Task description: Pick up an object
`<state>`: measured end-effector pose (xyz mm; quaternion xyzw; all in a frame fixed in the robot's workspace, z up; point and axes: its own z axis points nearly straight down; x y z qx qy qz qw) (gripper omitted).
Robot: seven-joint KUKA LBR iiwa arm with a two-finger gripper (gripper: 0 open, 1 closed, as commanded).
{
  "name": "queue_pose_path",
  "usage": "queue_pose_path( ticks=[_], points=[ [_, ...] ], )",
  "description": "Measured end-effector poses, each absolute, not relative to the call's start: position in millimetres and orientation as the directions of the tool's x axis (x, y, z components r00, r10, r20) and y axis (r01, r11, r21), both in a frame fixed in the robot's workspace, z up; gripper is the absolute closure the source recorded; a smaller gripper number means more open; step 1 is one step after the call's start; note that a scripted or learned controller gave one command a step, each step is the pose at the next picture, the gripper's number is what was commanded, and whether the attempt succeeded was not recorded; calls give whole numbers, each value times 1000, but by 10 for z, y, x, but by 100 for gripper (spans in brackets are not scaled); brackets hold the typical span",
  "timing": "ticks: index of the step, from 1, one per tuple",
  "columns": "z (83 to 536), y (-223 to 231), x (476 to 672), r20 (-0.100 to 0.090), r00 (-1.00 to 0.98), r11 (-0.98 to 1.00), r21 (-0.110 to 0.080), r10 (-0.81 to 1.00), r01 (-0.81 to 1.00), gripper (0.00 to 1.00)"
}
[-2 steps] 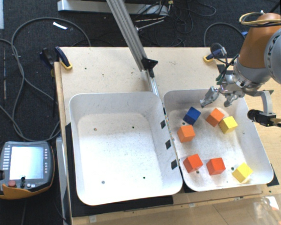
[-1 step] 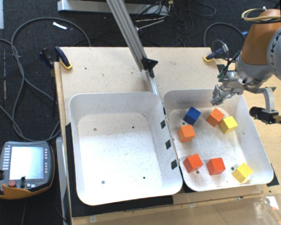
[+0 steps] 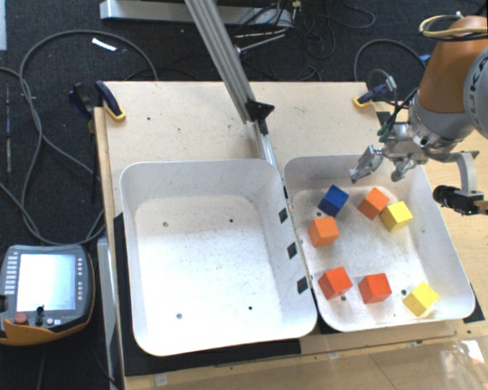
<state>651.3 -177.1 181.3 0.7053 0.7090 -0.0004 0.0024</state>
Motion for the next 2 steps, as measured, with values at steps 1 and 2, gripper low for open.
queue_pose_path(
  ticks=[1, 2],
  points=[
    [1267, -1740, 6599, -4, -1, 1, 11, 1000, 1000, 0],
    [1166, -1570, 6657, -3, 2, -2, 23, 1000, 1000, 0]
  ],
)
